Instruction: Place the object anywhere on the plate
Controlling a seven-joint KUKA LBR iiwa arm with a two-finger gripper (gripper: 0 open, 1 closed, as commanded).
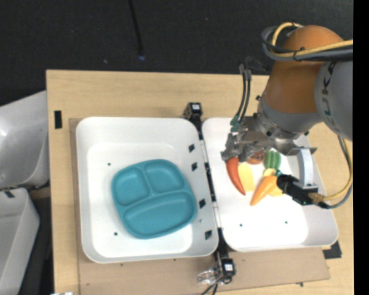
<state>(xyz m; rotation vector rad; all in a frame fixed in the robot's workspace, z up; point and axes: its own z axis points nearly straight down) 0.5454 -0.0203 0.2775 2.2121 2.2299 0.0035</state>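
A teal plate (152,197) with three compartments lies in the left bin (92,238). In the right bin (277,232) a cluster of toy foods sits under the arm: an orange-red pepper-like piece (235,173), a pale yellow piece (248,177), an orange carrot (264,189) with a green top (272,160), and a small red piece (254,160). My gripper (247,147) hangs directly over this cluster, at its upper left. The wrist hides the fingertips.
The bins meet at a raised divider with black clips (204,165). A white object (15,146) stands off the bench at the left. The wooden bench edge (141,78) runs behind the bins.
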